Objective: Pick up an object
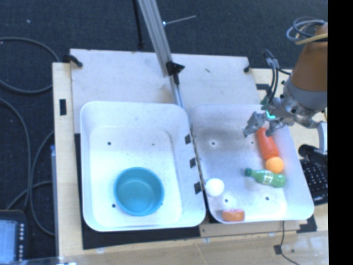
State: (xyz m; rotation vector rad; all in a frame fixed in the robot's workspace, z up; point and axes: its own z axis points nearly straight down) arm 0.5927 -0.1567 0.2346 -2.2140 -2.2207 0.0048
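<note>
The gripper [263,127] hangs over the far right part of the right bin [220,148], its fingers apart and grasping nothing. The orange carrot [267,145] lies just under them, long axis running toward the bin's near edge.

Setting: robotics laboratory or test cell.
Work surface: pale wooden bench [66,164] carrying a white board, set up as a fixed test station.
Containers: two shallow white bins, left bin [94,120] and right bin [220,126], mounted side by side.
Machinery: industrial arm [310,70], grey with an orange band, reaching in from the right.
Fixtures: slanted aluminium mast [154,26] rising from the bench's rear.
Floor: dark carpet [66,15] with loose black cables [22,87] running across it.
Peripheral equipment: black keyboard [314,178] at the bench's right edge.
</note>
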